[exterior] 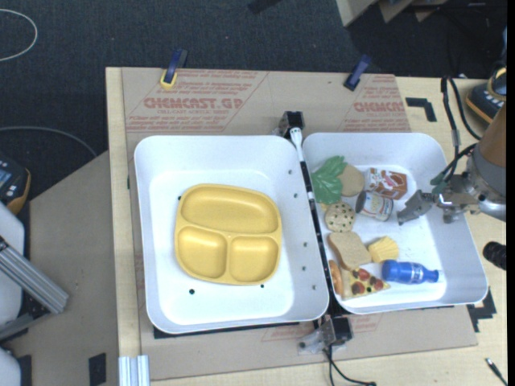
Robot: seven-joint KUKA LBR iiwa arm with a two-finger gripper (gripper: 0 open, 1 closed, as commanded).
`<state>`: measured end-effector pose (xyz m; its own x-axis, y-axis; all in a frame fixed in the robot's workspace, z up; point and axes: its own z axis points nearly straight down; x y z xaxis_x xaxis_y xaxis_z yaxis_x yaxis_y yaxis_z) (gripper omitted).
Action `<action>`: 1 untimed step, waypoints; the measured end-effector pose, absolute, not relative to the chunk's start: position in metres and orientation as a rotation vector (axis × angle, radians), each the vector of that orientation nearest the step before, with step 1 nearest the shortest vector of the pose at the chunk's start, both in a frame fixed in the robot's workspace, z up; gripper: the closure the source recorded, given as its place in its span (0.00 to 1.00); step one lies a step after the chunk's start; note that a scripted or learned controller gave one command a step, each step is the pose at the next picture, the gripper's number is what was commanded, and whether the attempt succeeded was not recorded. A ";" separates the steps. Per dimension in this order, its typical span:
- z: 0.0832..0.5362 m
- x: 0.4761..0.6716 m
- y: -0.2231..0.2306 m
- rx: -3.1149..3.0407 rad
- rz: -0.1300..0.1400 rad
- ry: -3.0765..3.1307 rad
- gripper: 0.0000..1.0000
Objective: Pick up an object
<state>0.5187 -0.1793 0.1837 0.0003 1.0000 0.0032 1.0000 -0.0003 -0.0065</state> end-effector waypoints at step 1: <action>0.139 0.512 -0.177 -2.216 0.004 -2.216 0.00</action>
